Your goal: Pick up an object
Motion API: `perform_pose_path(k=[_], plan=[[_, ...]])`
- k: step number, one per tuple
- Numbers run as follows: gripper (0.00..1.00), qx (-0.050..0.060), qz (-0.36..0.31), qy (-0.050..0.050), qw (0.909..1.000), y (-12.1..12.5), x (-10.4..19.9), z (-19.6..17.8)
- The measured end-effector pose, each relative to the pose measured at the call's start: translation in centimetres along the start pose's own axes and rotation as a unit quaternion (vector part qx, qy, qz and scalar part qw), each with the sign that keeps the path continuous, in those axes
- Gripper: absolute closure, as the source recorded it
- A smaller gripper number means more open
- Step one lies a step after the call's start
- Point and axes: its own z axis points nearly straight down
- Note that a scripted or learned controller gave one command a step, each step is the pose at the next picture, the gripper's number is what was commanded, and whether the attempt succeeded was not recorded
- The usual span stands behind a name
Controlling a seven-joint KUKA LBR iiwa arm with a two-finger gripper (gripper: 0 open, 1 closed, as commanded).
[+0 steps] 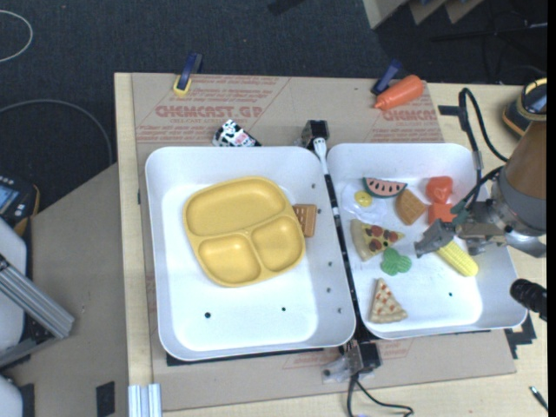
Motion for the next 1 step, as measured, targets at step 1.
perform_pose_path(k=[1], plan=[[0.00,-0.006,-0.002,-0.001,1.0000,0.28,0.02,-0.58]])
